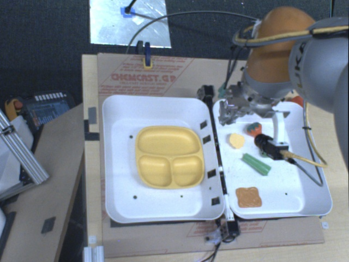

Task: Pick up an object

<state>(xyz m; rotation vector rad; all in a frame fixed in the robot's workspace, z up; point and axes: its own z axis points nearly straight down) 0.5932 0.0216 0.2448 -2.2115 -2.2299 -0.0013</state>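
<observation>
Just below the fingers lies a yellow disc, apart

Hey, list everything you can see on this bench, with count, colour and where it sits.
Bins: two, white, side by side on the bench.
Divided tray: one, yellow, middle of the left bin.
Round piece: one, pale yellow, upper right bin.
Stick: one, green, middle of the right bin.
Waffle-like square: one, brown, near edge of the right bin.
Small item: one, red and green, beside the end effector.
Clamp: one, blue and yellow, far edge of the bench.
Arm: one, grey with orange band, from the right.
End effector: one, metallic, over the right bin's upper left.
</observation>
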